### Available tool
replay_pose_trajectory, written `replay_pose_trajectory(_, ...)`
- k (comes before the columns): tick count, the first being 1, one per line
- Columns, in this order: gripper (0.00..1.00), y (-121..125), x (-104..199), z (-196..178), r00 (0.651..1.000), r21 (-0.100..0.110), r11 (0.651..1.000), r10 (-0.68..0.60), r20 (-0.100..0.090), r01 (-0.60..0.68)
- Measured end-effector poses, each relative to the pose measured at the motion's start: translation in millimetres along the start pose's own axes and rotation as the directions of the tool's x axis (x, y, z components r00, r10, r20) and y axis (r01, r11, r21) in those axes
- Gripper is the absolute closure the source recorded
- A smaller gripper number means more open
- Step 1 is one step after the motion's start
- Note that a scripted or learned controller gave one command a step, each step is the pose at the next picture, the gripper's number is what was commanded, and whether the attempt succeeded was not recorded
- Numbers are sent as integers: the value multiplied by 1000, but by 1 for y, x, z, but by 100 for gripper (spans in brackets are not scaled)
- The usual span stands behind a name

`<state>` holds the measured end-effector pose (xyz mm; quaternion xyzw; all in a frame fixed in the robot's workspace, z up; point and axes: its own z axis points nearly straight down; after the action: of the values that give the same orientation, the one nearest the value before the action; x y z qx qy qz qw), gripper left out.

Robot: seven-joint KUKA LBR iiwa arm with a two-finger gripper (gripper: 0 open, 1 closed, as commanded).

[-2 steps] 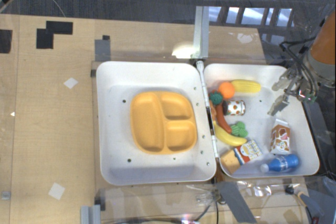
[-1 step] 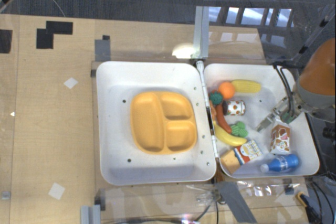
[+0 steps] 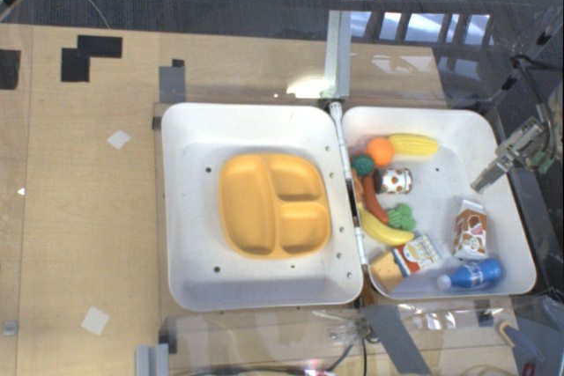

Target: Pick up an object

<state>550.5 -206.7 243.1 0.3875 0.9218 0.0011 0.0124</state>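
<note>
The right bin (image 3: 493,132) holds several toy foods. A yellow corn cob (image 3: 412,144) and an orange (image 3: 381,151) lie near its back. A small can (image 3: 394,181), a reddish sausage (image 3: 371,200), a banana (image 3: 384,230) and a broccoli piece (image 3: 402,216) crowd its left side. A snack box (image 3: 407,259), a blue bottle (image 3: 471,275) and a small carton (image 3: 471,231) sit toward the front. My gripper (image 3: 490,178) hangs at the bin's right rim, above and right of the carton, with nothing seen in it.
The left bin (image 3: 189,189) carries a yellow divided tray (image 3: 273,204). A metal divider (image 3: 345,180) separates the bins. A grey post (image 3: 337,53) rises behind them, and cables and brackets (image 3: 529,66) crowd the far right.
</note>
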Motion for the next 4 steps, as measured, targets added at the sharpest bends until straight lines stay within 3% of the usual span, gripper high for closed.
replay_pose_trajectory(1,0,16,0,146,997,16,997,74,-27,-73)
replay_pose_trajectory(2,0,-17,29,153,871,9,871,492,-8,-492)
replay_pose_trajectory(3,0,41,48,103,825,12,825,566,-10,-565)
replay_pose_trajectory(4,0,87,-15,146,701,21,701,713,-6,-712)
